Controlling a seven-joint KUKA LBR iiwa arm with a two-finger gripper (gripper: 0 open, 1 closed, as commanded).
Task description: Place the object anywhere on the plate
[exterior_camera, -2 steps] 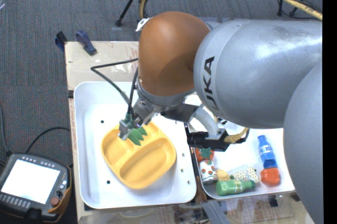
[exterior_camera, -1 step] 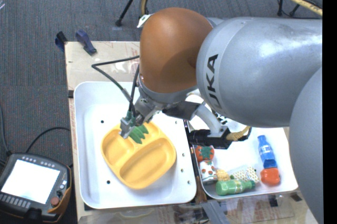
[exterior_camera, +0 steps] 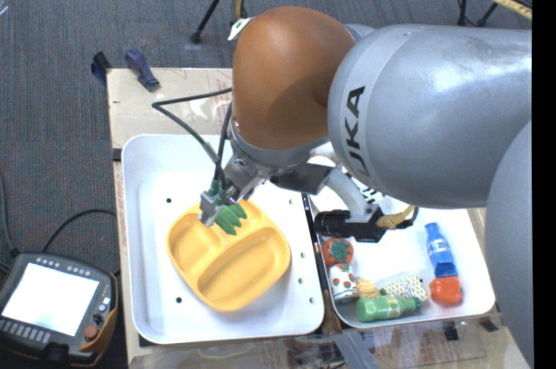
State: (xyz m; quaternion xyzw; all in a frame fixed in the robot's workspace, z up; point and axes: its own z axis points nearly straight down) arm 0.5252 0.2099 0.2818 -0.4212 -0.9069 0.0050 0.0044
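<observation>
A yellow divided plate (exterior_camera: 228, 261) lies in the left white bin (exterior_camera: 143, 185). My gripper (exterior_camera: 215, 208) hangs over the plate's upper left rim, reaching down from the big grey and orange arm. A green object (exterior_camera: 232, 218) with finger-like ridges sits right at the fingertips, over the plate's top compartment. It looks held between the fingers, but the contact is partly hidden by the gripper body.
The right bin (exterior_camera: 469, 289) holds several items: a blue bottle (exterior_camera: 438, 247), an orange piece (exterior_camera: 446, 292), a green bottle (exterior_camera: 388, 307), a red strawberry-like toy (exterior_camera: 338, 252). A teach pendant (exterior_camera: 54, 306) lies at the lower left, off the bench.
</observation>
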